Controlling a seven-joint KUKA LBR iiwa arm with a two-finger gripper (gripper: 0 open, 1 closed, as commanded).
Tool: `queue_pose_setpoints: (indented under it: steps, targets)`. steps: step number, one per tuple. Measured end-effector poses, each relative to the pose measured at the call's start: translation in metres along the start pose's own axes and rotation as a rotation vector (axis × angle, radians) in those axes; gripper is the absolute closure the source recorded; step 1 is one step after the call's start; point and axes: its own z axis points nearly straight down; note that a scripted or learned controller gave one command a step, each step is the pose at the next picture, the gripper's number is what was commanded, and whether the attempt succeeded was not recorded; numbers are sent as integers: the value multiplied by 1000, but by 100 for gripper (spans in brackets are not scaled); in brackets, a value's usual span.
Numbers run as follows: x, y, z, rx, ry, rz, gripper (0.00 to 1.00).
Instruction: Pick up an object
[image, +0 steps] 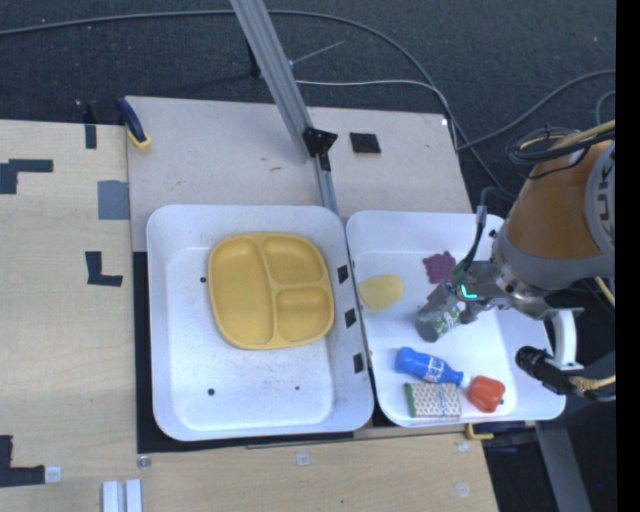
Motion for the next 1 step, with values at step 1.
queue_pose_setpoints:
  steps: [1]
  targets:
    - [0,0,-1,-2,0,0,0]
